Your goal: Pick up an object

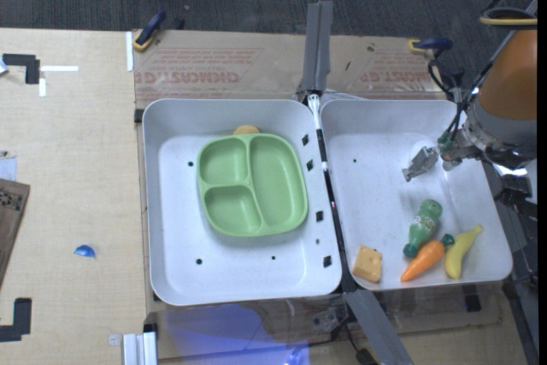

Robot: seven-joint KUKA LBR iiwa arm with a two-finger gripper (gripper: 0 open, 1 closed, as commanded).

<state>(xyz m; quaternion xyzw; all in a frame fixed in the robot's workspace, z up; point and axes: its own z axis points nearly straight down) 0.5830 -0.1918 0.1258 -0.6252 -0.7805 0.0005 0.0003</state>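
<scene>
Two shallow white bins sit side by side on the bench, the left bin point(162, 201) and the right bin point(376, 184), parted by a grey divider point(318, 55) that runs back from their shared edge. In the left bin lies a green plate point(254, 184) with three compartments, tilted a little, and a small yellow thing point(246, 131) peeks out just behind its far rim; what it is cannot be told. The right bin holds four toys gathered near its front right corner: a green bottle point(424, 223), an orange carrot point(423, 261) lying just in front of the bottle and touching it, a yellow banana point(460, 250) beside the carrot toward the right wall, and a tan block point(368, 264) a little apart to the left, near the front wall. The arm point(513, 85) reaches in from the right, and its gripper point(421, 163) hangs over the right bin behind the bottle, apart from all four toys. Nothing shows between its fingers, and whether they stand apart or together cannot be told.
</scene>
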